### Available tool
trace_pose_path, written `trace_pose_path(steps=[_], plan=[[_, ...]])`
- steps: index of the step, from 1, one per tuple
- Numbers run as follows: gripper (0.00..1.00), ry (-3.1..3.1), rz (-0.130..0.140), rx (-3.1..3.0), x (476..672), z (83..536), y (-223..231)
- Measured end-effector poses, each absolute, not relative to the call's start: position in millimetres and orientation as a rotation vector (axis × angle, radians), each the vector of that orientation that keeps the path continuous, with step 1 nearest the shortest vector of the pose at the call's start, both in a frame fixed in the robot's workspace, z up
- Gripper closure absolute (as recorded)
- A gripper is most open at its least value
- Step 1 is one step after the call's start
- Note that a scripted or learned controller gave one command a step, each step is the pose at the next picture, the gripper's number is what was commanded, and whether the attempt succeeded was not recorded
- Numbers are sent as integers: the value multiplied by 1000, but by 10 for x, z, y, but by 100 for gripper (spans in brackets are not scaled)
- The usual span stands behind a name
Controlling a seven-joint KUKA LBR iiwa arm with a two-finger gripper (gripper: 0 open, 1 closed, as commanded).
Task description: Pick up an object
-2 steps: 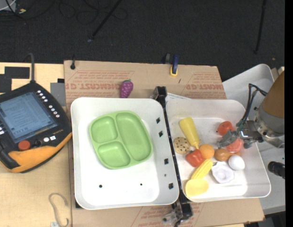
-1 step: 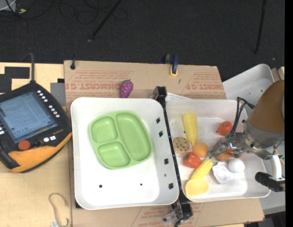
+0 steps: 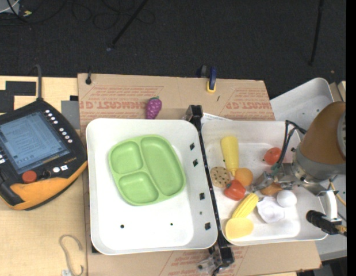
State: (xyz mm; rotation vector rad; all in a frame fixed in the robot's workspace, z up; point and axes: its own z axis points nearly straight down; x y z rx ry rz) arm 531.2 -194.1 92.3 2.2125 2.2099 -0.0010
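Hand [image 3: 268, 183]: low in right bin [image 3: 293, 230], beside orange ball [image 3: 244, 176]; grip state unclear. Green tray [image 3: 146, 169]: left of ball.

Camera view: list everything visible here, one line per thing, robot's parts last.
Bins: two, white, side by side on cardboard.
Divided plate: one, green, left bin.
Mustard-style bottle: one, yellow, right bin.
Cookie: one, brown, right bin.
Orange ball: one, right bin.
Red pieces: two, right bin.
Corn: one, yellow, right bin.
White pieces: two, right bin.
Grapes: one, purple, behind left bin.
Teach pendant: one, black and orange, far left.
Arm: grey and orange, from right.
Pincer: low among right-bin toys.
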Motion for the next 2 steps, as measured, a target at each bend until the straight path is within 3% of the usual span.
trace_pose_path(steps=[1,2], plan=[[100,2202,9,2212,5338,1066,-1954],[100,2218,3,2220,5338,1701,-1985]])
